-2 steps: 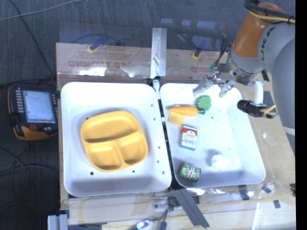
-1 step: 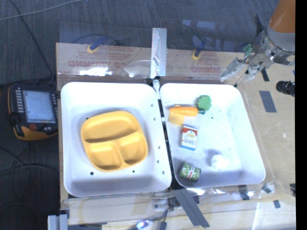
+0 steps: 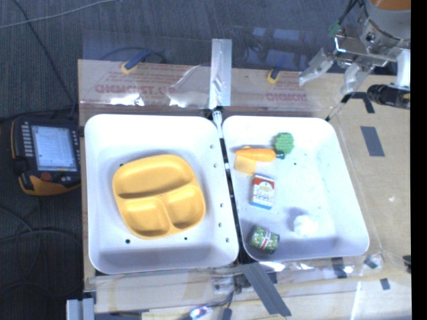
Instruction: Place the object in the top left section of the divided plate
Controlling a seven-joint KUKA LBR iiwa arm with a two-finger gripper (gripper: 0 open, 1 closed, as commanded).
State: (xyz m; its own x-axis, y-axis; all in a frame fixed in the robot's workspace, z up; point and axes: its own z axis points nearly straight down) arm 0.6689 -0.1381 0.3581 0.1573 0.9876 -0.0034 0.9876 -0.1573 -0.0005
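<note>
Lying crosswise, carrot greens right

A: What's lying under the bench?
B: Dark grey carpet is covering the floor, with thin cables trailing across it.
A: And to the side?
B: A teach pendant is sitting on the carpet, its screen glowing pale.
</note>
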